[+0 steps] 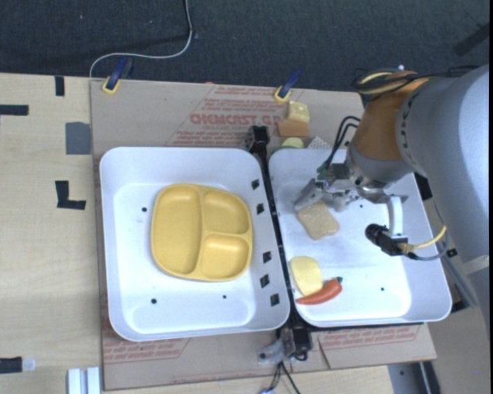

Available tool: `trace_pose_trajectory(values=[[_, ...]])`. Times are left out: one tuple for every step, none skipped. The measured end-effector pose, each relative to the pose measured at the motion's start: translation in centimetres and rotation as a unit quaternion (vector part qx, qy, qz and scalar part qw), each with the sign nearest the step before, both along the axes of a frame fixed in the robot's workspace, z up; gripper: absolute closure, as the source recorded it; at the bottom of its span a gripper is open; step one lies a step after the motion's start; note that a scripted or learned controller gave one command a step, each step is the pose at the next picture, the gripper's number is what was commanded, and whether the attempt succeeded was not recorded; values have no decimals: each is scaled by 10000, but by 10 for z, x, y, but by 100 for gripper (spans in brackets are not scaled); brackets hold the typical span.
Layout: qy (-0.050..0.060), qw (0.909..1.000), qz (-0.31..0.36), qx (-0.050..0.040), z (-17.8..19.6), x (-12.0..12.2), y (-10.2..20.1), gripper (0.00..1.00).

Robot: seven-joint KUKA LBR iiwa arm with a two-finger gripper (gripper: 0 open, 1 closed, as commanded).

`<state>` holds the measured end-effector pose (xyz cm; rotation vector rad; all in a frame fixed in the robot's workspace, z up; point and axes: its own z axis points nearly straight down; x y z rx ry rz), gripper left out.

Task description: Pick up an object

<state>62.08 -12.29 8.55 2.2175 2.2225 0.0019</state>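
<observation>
In the right bin [398, 302] lie a tan bread-like slab [318, 221], a yellow rounded piece [306, 274] and a red chili pepper [320, 293] at the front. My gripper [323, 189] hangs low over the bin's back part, just above and behind the tan slab. The fingers are mostly hidden by the wrist, and nothing shows between them.
The left bin [123, 187] holds a yellow divided plate [201, 231]. Behind the right bin, on the cardboard, sit a tan block [294, 123] and a small pale green object [292, 144]. The grey arm with its orange band [382, 125] covers the right bin's far right corner.
</observation>
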Motion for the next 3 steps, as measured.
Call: trace_pose_trajectory(values=[[-2, 10000, -4, -8, 0, -5, 4, 0], [1, 10000, -7, -7, 0, -5, 6, 0], [9, 10000, -3, 6, 0, -3, 3, 0]])
